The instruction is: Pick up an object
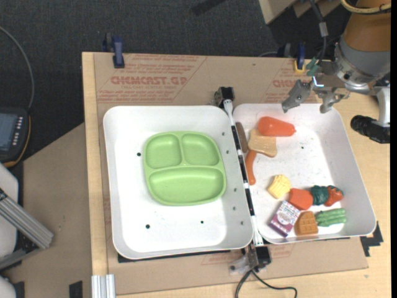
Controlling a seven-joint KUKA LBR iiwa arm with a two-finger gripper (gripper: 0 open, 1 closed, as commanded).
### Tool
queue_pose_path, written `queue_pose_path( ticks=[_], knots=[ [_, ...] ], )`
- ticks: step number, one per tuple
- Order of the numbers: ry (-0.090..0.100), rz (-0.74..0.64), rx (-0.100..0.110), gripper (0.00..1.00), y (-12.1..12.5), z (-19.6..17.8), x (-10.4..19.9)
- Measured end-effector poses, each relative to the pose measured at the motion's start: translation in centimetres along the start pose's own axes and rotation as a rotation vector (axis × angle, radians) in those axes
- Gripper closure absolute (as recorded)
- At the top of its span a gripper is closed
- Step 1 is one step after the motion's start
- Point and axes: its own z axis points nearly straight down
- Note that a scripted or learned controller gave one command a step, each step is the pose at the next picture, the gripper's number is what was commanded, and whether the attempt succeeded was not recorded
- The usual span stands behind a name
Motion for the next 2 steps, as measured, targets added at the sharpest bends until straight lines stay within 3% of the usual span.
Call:
queue_pose_path(
  ticks=[1,2],
  knots=[
    [0.001,0.004,0.010,0.00,0.5,10.0,-3.8],
    [-0.005,-0.001,-0.019,0.00,4.9,17.3,-0.7]
  ],
)
